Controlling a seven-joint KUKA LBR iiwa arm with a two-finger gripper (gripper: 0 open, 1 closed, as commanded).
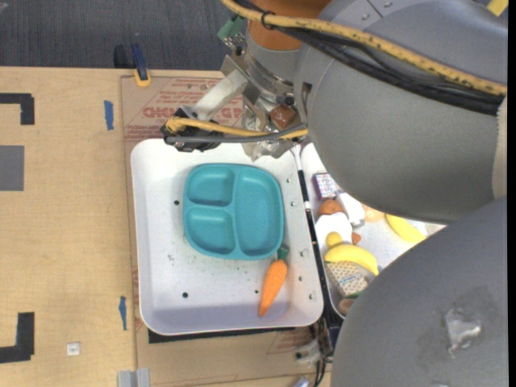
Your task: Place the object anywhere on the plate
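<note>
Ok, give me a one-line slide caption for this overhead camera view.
Toy carrot lying beside the teal divided plate in the left white bin, arm overhead.

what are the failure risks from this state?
1. The orange toy carrot lies on the left white bin's floor, its top touching the teal three-compartment plate; a grasp there may nudge the plate.
2. The carrot also lies near the bin's right wall, leaving little finger room on that side.
3. The gripper sits over the bin's far edge with yellow cables hanging close; these might snag during a descent.
</note>
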